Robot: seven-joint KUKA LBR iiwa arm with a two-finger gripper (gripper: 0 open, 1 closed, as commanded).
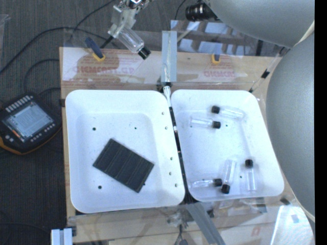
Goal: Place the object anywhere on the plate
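Observation:
A dark ribbed rectangular plate (123, 165) lies flat in the left white bin (82, 106), toward its front. My gripper (125, 20) is at the top of the view, over the bench's back edge and behind the left bin. It is shut on a clear vial (126, 37) with a black cap, which hangs tilted, cap pointing down and right. The grey arm (255, 4) crosses the upper right. Several more clear, black-capped vials (227, 111) lie scattered in the right bin (265, 137).
A metal post (169, 55) stands behind the seam between the bins. Clamps (94, 48) sit on the back board. A teach pendant (26, 122) with cables lies on the floor to the left.

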